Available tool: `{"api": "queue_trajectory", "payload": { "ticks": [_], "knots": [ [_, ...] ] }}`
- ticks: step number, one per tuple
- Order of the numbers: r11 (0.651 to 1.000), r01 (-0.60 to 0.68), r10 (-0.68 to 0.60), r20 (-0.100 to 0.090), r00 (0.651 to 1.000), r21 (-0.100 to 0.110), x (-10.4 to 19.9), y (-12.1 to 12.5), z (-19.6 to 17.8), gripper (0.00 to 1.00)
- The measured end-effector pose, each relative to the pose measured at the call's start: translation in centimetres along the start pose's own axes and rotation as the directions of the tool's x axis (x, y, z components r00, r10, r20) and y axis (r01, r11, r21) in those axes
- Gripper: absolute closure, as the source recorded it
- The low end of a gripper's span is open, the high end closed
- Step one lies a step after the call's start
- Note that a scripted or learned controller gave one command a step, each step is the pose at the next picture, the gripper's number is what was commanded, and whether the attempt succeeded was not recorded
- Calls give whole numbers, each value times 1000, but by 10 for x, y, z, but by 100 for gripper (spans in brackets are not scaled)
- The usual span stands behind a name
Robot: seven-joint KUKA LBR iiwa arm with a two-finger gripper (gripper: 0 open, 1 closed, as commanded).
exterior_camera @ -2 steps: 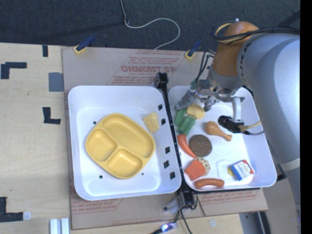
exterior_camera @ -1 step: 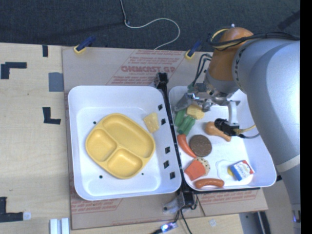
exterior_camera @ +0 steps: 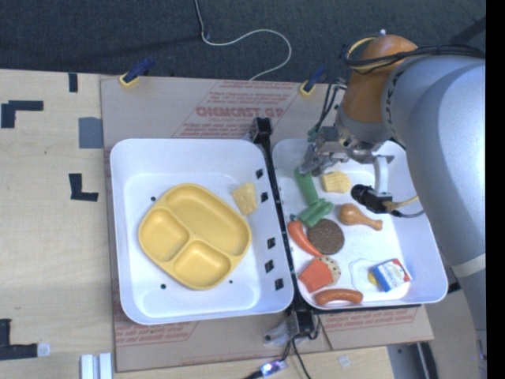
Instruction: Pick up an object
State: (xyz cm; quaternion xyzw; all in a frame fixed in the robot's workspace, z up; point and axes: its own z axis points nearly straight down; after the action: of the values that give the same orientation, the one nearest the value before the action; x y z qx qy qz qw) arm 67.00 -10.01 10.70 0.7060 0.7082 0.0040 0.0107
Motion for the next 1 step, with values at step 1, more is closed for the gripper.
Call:
{"api": "queue_trajectory", "payload": {
  "ticks": [1],
  "knots": [
    [1000,-1,1,-10,1000,20,4,11,-51,100]
  ]
}}
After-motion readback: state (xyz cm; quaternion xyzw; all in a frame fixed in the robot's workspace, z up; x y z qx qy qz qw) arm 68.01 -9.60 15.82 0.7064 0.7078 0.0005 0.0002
